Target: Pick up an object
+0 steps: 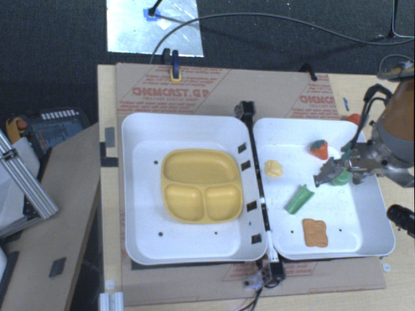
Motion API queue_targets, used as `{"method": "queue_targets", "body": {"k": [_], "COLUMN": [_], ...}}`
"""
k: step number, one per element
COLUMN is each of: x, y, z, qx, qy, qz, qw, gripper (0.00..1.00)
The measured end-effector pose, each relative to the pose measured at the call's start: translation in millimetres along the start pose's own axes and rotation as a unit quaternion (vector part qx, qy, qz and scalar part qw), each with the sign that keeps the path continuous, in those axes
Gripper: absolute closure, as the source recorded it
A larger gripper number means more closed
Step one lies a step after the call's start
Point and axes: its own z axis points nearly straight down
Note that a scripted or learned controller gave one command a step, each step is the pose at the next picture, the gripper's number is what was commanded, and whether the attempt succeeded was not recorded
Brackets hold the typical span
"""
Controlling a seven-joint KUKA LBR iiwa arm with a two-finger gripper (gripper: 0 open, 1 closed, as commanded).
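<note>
I see the gripper (327, 174) over the right bin (373, 241), fingers' state I cannot tell, green piece (299, 199) lying just below-left of it, yellow tray (200, 185) in left bin (139, 173).

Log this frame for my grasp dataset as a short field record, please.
left bin: holds a yellow divided plate
right bin: small yellow piece, green stick, orange-brown slab, red-orange toy
end effector: over the right bin, between the red-orange toy and the green stick
grasp: cannot tell
</note>
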Motion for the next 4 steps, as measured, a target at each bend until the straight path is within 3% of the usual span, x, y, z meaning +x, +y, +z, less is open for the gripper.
{"method": "queue_targets", "body": {"k": [1,4], "x": [0,6], "y": [1,3], "z": [-4,138], "qx": [-0.005,-0.002], "qy": [-0.001,0.0], "qz": [-0.001,0.0], "qw": [1.0,1.0], "gripper": [0.0,0.0]}}
